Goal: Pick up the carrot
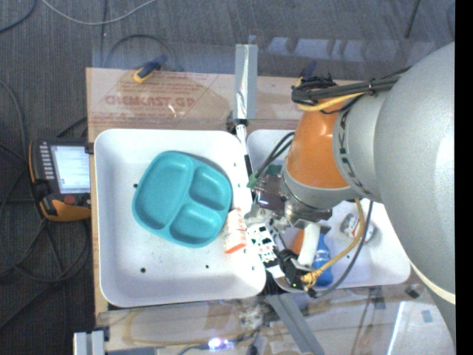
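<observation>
The grey arm (399, 146), largest at the frame's right, drops its gripper (258, 232) at the seam between the two white bins. Whether the gripper is open or closed cannot be told, and nothing is visibly held. Just left of it, the one pale, orange-ended piece I take for the carrot (235, 237) lies on the left bin (118, 272) floor, against the single teal three-compartment plate (181, 197). The pick looks not yet done: grasping and lifting remain. The right bin (384, 268) holds a blue-and-white object (319, 254).
</observation>
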Available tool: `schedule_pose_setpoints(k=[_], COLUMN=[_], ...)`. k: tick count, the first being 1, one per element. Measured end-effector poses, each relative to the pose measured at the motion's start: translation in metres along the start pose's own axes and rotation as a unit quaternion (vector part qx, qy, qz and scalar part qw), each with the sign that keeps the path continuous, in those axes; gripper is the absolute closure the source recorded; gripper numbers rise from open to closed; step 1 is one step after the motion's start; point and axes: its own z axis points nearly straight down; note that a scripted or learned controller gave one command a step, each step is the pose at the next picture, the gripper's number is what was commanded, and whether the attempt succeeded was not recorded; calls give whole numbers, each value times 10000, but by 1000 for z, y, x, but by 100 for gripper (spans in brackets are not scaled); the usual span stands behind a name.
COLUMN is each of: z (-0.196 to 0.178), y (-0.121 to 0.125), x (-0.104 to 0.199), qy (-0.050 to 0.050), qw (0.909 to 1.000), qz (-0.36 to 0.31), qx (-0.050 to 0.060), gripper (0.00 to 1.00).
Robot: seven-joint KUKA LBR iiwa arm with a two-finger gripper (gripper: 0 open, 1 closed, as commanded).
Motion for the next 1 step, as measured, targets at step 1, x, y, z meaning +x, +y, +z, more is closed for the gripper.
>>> schedule_pose_setpoints(k=[1], z=[-40], y=[-34], x=[99], qy=[-5], qw=[9985], qz=[-541], qx=[7], gripper=[100])
